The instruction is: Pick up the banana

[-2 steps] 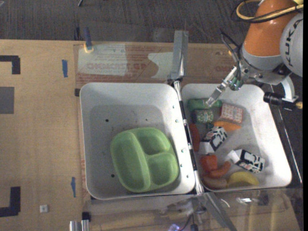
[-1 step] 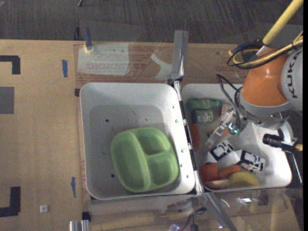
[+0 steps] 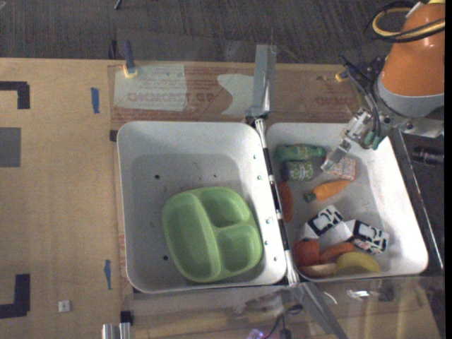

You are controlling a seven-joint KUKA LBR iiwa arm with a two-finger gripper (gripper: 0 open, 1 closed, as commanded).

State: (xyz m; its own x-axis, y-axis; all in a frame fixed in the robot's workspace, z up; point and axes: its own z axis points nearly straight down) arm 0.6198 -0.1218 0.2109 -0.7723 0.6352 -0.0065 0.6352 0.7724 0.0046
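The banana (image 3: pixel 358 262) is yellow and lies at the front of the right bin (image 3: pixel 404 210), beside a red and orange piece (image 3: pixel 318 251). My gripper (image 3: pixel 341 164) hangs over the back part of that bin, above the stalk end of an orange carrot (image 3: pixel 330 188) and just right of two green containers (image 3: pixel 300 161). It is open with nothing between its fingers. The banana is well in front of the gripper, nearer the camera.
Two black-and-white cartons (image 3: pixel 346 230) lie between the gripper and the banana. A red strip (image 3: pixel 284 200) rests against the right bin's left wall. The left bin (image 3: pixel 141 154) holds a green divided plate (image 3: pixel 212 233). A metal divider (image 3: pixel 263 83) stands behind the bins.
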